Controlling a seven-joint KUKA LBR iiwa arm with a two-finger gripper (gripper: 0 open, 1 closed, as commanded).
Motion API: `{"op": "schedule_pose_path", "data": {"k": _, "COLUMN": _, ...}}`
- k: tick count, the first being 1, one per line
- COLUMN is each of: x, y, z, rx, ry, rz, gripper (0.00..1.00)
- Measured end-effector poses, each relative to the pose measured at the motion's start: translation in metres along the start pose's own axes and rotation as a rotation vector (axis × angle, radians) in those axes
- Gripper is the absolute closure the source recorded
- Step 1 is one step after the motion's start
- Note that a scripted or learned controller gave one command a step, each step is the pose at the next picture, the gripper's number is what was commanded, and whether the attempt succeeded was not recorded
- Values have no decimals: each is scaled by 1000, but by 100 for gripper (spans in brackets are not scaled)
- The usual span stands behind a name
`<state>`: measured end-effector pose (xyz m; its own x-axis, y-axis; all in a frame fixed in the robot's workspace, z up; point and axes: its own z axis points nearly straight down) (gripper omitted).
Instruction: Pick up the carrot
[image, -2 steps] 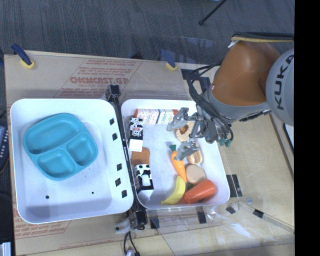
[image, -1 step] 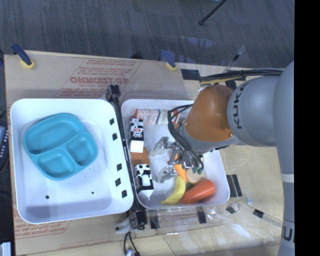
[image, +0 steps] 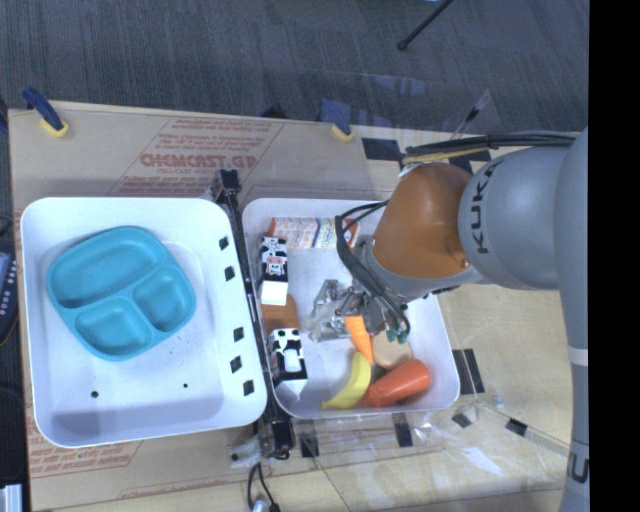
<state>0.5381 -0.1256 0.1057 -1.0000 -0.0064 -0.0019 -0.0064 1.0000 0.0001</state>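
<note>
The carrot (image: 359, 340) is a short orange cone in the right bin (image: 440, 330), lying near the bin's middle with its narrow end toward the front. My gripper (image: 352, 312) is down inside that bin directly over the carrot's upper end, which runs in under the metal gripper parts. The grey wrist and its orange band (image: 420, 225) hang over the bin's right half and hide what is beneath them.
A yellow banana (image: 349, 384) and a red-orange vegetable (image: 400, 380) lie just in front of the carrot. Small boxes and blocks (image: 275, 265) line the right bin's left wall, with a package (image: 300, 232) at the back. The left bin holds a blue divided plate (image: 118, 290).
</note>
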Motion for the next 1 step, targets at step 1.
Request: {"op": "schedule_pose_path", "data": {"k": 1, "x": 24, "y": 19, "z": -43, "rx": 0, "ry": 1, "rz": 324, "gripper": 100}}
